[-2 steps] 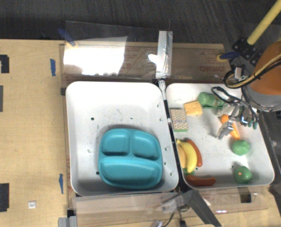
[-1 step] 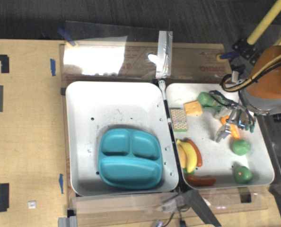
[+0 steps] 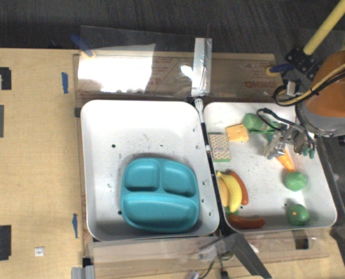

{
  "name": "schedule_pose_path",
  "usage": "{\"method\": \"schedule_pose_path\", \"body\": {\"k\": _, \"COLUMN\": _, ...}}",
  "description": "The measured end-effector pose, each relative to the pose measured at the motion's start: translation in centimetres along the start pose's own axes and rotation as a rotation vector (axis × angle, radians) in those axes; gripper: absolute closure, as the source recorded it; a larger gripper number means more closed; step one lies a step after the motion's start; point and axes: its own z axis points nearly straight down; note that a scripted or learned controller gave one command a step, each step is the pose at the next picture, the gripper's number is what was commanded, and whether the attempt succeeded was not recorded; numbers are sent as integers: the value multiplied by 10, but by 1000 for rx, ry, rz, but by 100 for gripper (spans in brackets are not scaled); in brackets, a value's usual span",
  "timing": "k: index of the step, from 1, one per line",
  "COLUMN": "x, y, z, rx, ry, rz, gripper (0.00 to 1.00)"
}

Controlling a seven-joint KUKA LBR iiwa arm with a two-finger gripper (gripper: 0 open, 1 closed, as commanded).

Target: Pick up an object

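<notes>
My gripper hangs low over the upper right part of the right bin. An orange carrot-like piece lies just under its tip, and I cannot tell whether they touch. To its left lie a green vegetable and a yellow cheese wedge. A checkered block rests by the bin's left wall. Toward the near side are a banana, a red sausage-like piece and two green fruits.
The left bin holds a teal divided tray in its near half. A ridge separates the two bins. Cables trail from the arm over the right bin's far right corner.
</notes>
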Motion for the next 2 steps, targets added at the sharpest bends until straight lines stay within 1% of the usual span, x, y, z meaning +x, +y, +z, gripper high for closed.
{"method": "schedule_pose_path", "body": {"k": 1, "x": -10, "y": 54, "z": -102, "rx": -3, "ry": 9, "rz": 64, "gripper": 100}}
{"method": "schedule_pose_path", "body": {"k": 2, "x": 17, "y": 136, "z": -114, "rx": -3, "ry": 17, "rz": 118, "gripper": 100}}
